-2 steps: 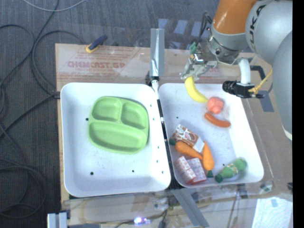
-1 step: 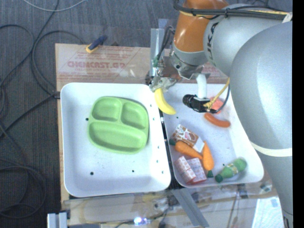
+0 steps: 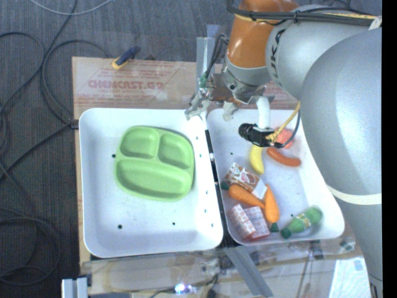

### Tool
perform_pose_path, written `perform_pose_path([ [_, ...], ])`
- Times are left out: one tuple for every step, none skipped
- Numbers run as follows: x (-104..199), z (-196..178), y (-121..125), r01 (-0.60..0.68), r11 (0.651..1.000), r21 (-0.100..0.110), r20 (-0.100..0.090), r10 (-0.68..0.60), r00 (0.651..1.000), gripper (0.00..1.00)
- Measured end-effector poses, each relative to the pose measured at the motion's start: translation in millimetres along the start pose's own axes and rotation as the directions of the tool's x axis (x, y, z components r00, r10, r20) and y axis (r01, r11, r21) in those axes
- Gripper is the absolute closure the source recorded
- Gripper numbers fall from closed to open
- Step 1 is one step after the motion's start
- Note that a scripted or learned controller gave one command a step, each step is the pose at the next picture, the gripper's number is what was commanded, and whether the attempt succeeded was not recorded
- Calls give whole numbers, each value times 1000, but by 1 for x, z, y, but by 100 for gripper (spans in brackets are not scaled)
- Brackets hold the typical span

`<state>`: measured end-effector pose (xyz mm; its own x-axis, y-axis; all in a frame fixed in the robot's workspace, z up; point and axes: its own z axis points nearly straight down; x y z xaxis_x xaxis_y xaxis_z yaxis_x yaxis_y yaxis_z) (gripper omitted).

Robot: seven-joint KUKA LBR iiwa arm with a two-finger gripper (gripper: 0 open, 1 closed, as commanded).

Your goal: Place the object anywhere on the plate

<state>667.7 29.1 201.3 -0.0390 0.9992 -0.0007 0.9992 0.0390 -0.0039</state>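
In the camera view, two white bins stood side by side on the table. The left bin [image 3: 93, 228] carried one green plate [image 3: 155, 162] with three compartments. All other places are given relative to this plate.

The right bin [image 3: 322, 213], just beside the plate's bin, held the objects: one yellow banana [image 3: 257, 158], one red sausage [image 3: 284, 159], two orange carrots [image 3: 247, 196] [image 3: 271, 206], two small printed boxes [image 3: 242, 177] [image 3: 250, 221] and one green bottle [image 3: 303, 221]. All of them lay to the right of the plate, well apart from it, and none of them was on it. The banana and the sausage lay at the far part, level with the plate's upper edge; one carrot, one box and the bottle lay lower than the plate's near edge.

The end effector [image 3: 213, 108] hung above the border between the two bins, up and to the right of the plate. Its two fingers [image 3: 196, 106] stood apart, so it was open, with nothing between them.

One yellow and blue tool [image 3: 124, 57] lay on the board beyond the plate.
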Motion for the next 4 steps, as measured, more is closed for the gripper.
perform_pose_path([
  [124, 87, -14, -15, 1000, 0, 0, 15, 1000, 0],
  [169, 104, -11, 242, 970, -16, 11, -242, 970, 0],
  [164, -25, 1, 307, 952, -2, 2, -307, 952, 0],
  [146, -97, -66, -125, 992, -1, 3, 125, 992, 0],
])
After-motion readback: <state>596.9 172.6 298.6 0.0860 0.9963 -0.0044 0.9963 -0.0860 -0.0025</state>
